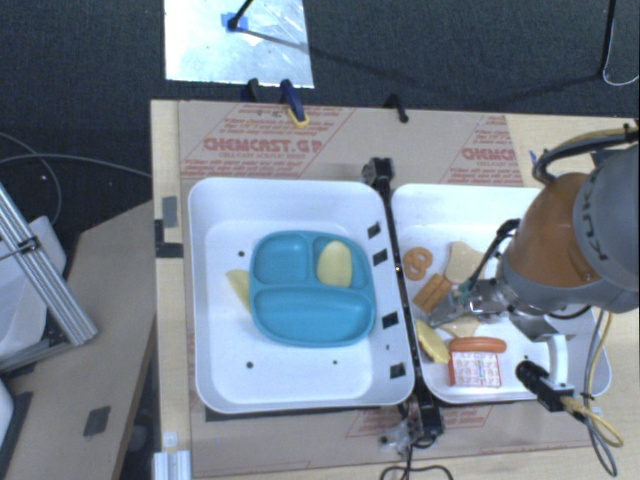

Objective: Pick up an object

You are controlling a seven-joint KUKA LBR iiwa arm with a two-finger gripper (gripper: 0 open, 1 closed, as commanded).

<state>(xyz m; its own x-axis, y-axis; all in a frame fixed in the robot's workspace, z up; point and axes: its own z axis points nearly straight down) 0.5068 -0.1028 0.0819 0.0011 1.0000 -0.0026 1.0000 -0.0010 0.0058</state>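
Your biggest risk is crowding: in the right-hand shallow white plastic bin (560, 393) the gripper (462, 306) hangs over a tight cluster, the orange-brown block (431, 292) touching a pale yellow banana-shaped piece (431, 342) and near a red sausage (479, 345), so closing could nudge neighbours or catch two. You cannot tell whether the fingers are spread or pressed together. That bin's black centre divider (392, 268) lies just beside the cluster, leaving open room only toward its far wall.

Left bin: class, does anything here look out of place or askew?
Yes. A pale yellow piece sits half under the blue tray's left edge, on the bin floor, while a yellow piece lies properly in a tray compartment.
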